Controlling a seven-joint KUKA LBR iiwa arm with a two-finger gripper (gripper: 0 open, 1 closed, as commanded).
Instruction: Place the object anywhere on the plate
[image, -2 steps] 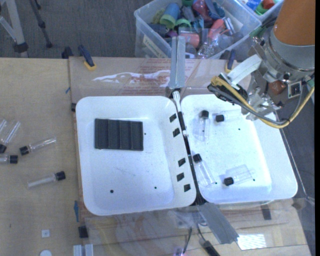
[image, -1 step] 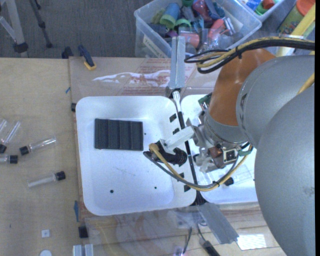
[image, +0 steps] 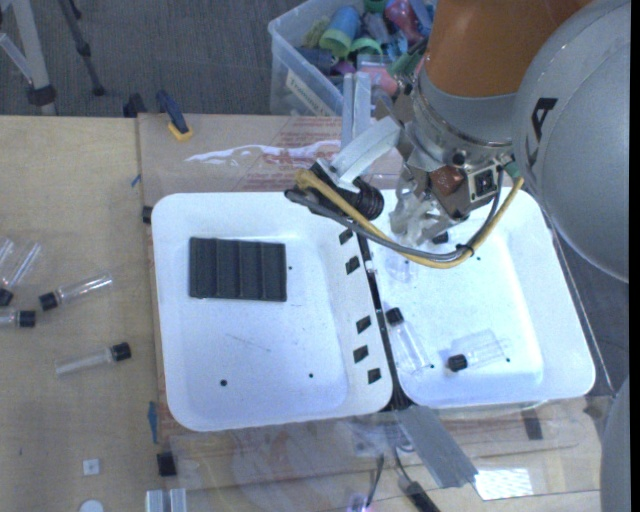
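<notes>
The gripper (image: 418, 222) is positioned low over the upper part of the right bin (image: 560, 350); whether anything is held cannot be told. Clear vials with black caps lie in that bin: one (image: 478, 353) near the lower edge, another (image: 402, 338) beside the divider. The dark ribbed plate (image: 238, 269) rests in the left bin (image: 190, 385), well apart. Judged step: picking a vial. The grasp is best made squarely across the tube's middle, then verified before transfer leftward to the plate.
</notes>
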